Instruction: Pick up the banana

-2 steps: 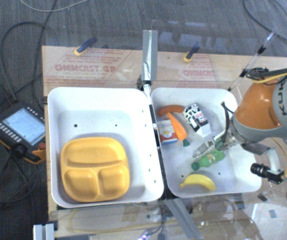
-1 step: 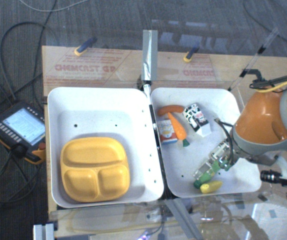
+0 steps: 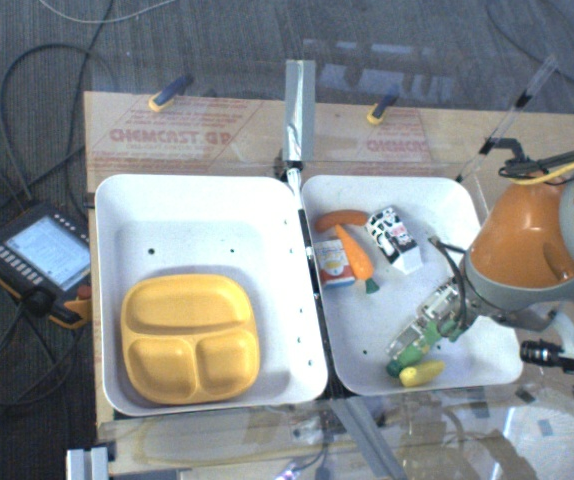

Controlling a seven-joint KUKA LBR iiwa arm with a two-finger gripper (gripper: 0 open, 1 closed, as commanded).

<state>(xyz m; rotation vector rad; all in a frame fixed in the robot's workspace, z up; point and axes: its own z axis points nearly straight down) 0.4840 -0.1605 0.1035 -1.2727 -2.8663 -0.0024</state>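
Observation:
The banana is small and yellow with a green end. It lies in the right bin close to the front wall. My gripper reaches in from the right, angled down and to the left. Its tip sits right over the banana's left end, touching or nearly so. The grey arm with its orange band covers the bin's right side.
The right bin's back part holds an orange carrot, a red sausage, a small carton and a black-and-white box. A yellow divided plate lies in the left bin. A pendant rests off the bench at left.

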